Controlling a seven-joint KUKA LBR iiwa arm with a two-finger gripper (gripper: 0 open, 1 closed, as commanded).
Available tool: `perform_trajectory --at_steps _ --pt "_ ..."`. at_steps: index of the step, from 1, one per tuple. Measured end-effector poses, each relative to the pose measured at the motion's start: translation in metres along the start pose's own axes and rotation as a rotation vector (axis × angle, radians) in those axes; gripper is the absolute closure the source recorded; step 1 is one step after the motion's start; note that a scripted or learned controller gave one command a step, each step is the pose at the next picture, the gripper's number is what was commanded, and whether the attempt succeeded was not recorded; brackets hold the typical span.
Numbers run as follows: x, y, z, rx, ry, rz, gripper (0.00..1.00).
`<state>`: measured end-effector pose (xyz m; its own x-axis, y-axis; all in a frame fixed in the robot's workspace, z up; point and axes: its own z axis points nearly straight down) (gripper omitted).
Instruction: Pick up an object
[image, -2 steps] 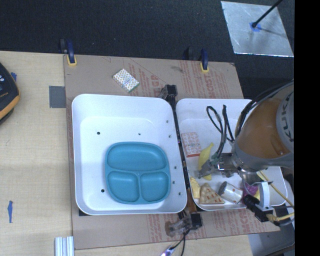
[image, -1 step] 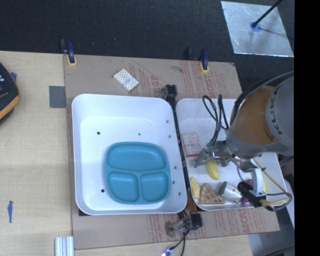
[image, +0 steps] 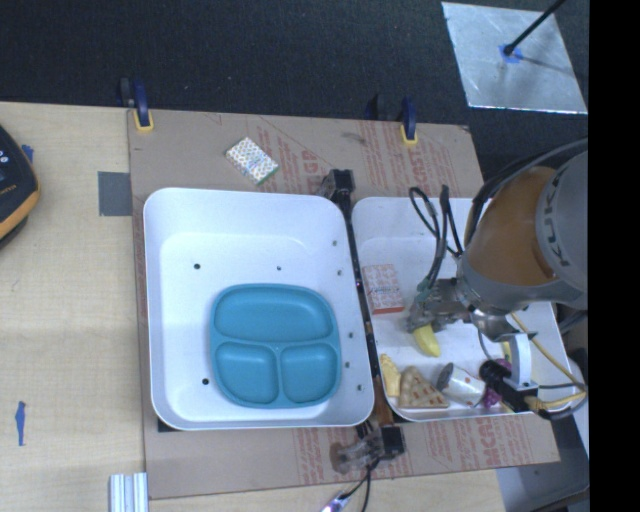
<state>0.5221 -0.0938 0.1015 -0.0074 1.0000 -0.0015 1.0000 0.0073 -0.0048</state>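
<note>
One blue tray (image: 274, 343), two white bins (image: 170, 235)

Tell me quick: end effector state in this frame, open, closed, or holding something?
End effector: cannot be told. It is low in the right bin, just above the yellow banana-like piece, with nothing visibly held.

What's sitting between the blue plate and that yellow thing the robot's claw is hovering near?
In the camera view, bare white bin floor, the bins' meeting rims, then a small red-and-white packet lie between the blue divided plate and yellow object.
</note>
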Motion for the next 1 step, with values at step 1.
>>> perform_trajectory --at_steps 1 --pt "0.0617 0.0604 -0.091 -0.003 0.002 0.002 1.0"
